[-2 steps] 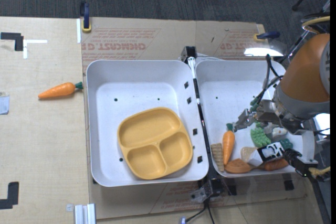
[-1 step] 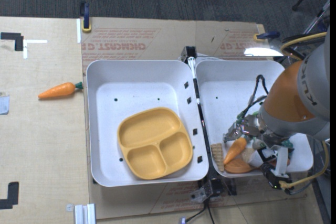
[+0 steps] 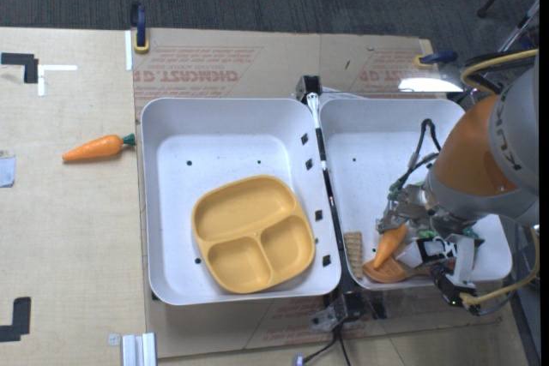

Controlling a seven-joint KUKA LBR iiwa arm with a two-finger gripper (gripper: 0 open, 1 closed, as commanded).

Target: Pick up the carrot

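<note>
An orange carrot (image 3: 389,246) stands tilted in the front of the right bin (image 3: 369,141), its thick end up and its tip down to the left. My gripper (image 3: 403,224) is over that upper end, shut on it. The arm's wrist hides much of the fingers. A second carrot (image 3: 94,148) with a green stub lies on the bare bench, left of the left bin.
A yellow three-part plate (image 3: 253,233) lies in the left bin (image 3: 163,184). Under the held carrot's tip sits a flat orange-brown piece (image 3: 388,273), with a tan ridged piece (image 3: 352,251) by the bin's left wall. Cables hang off the wrist at front right.
</note>
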